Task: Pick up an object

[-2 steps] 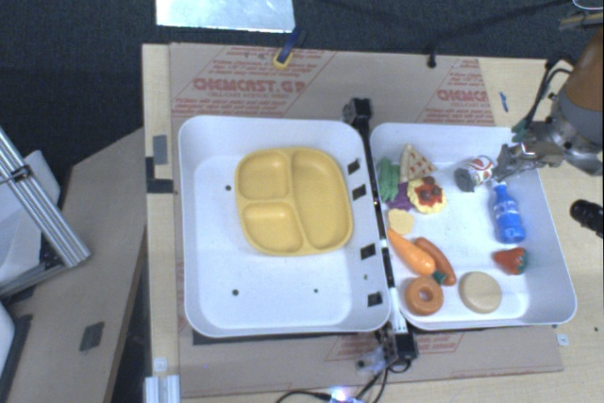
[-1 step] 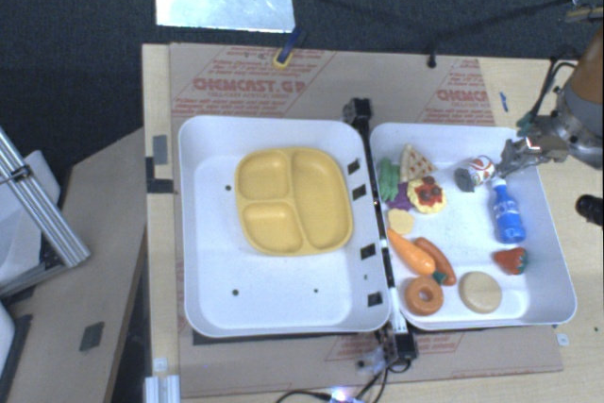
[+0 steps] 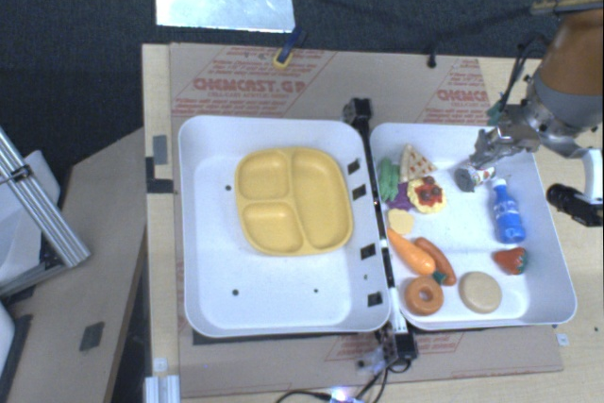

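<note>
Crowded right bin: blue bottle, strawberry, beige cookie, donut, carrot, sausage, pizza slice, green pod. Yellow divided plate alone in left bin. Gripper low at right bin's upper part, just above the bottle, apparently apart from it. Finger spread: cannot tell. Nothing seen held.

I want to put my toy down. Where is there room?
Left bin: bare floor all around the yellow tray, widest below it. Right bin: a bare patch between the bottle and the carrot. It is crowded along that bin's left side and near edge, and the tool hangs over the top.
</note>
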Tool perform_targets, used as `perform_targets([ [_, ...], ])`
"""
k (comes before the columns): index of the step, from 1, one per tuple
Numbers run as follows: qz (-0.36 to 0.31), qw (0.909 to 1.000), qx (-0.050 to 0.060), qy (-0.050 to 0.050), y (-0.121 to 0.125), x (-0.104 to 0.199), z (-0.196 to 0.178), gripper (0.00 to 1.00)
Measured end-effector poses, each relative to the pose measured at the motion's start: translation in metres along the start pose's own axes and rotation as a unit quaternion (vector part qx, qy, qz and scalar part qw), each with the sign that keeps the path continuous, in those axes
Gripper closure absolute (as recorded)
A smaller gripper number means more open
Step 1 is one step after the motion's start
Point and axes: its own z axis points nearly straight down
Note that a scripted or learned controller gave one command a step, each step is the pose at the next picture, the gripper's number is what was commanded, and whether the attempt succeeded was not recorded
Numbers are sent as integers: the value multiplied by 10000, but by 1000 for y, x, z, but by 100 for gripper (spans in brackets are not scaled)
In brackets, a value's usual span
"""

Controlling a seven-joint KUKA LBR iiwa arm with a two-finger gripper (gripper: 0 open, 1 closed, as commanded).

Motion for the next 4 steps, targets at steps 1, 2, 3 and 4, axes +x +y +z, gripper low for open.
perform_targets([
  [1,-3,10000,3,2,16,48,9,100],
  [2,-7,10000,-2,7,28,101,-3,100],
  [3,-8,10000,0,9,41,156,-11,100],
  [4,-5,10000,6,8,60,211,-3,100],
])
